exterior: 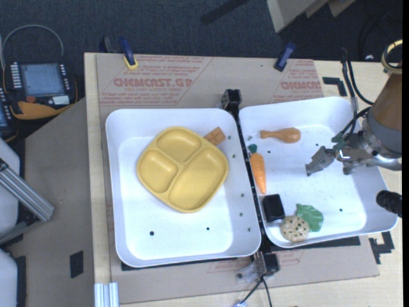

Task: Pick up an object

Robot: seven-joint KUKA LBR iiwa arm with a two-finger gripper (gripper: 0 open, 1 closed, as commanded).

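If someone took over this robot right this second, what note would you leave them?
Gripper: over the right bin, above bare floor, holding nothing that I can see.
Right bin: drumstick, carrot, black block, cookie, green leaf.
Left bin: yellow divided plate, a small brown piece at its edge.
Done: nothing picked yet.
Left: choose an object, grasp, lift.
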